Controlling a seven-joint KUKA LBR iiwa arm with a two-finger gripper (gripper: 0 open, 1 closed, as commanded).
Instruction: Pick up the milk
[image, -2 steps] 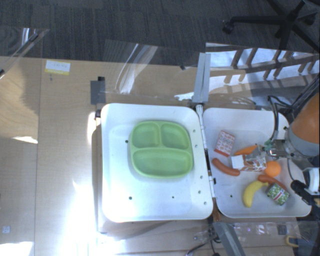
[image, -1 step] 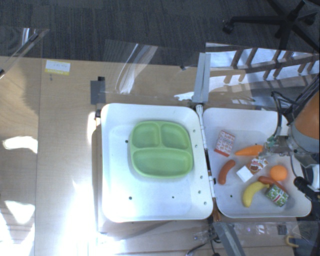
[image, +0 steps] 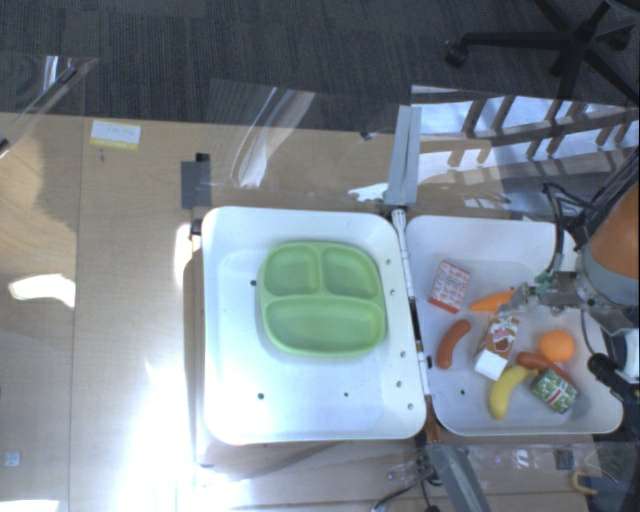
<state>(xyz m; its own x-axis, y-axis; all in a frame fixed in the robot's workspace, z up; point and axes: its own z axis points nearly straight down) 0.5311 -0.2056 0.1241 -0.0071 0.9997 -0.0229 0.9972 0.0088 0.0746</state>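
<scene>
In the right bin (image: 430, 240), the hand (image: 532, 291) hangs over the far side, with the milk (image: 498, 343) just in front of it, the sausage (image: 452, 343) and box (image: 450, 286) to its left, the banana (image: 506, 390) nearer the front edge, and the divided plate (image: 322, 300) in the left bin (image: 230, 330).

I get strong light from the lower left: a white glare washes over the bench (image: 100, 330) there and bleaches the left bin's (image: 230, 400) near corner, so its rim dissolves. A smaller bright patch sits at the far left edge. Pale reflections streak the bench's top. Slatted shadows fall at upper right. The right bin (image: 450, 415) is evenly lit, its contents soft but legible; overall sharpness is modest.
</scene>
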